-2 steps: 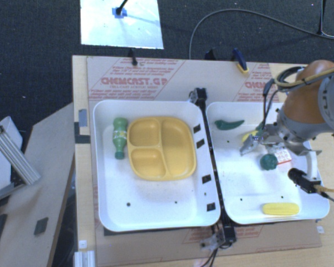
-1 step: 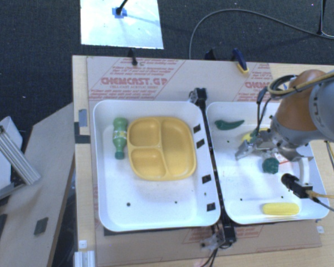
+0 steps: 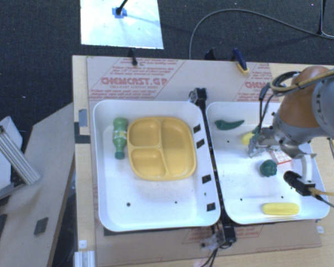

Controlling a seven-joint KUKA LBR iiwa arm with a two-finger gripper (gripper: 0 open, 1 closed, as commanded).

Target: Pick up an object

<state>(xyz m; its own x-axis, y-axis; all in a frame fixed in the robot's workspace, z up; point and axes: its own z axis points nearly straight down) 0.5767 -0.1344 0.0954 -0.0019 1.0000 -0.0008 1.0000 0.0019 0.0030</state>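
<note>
- Nearest in the right bin [image 3: 234, 216], a yellow block [image 3: 280, 208] lies by the front wall.
- A green ball [image 3: 268, 168] sits just below the gripper [image 3: 256, 147], whose finger spread cannot be told.
- Farther back: a green pepper [image 3: 229, 124]; a yellow tray [image 3: 161, 148] and green bottle [image 3: 119, 137] occupy the left bin [image 3: 108, 204].

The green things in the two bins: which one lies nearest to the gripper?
The green ball in the right bin, just below the gripper. The green pepper lies farther up in that bin, and the green bottle lies in the left bin.
</note>
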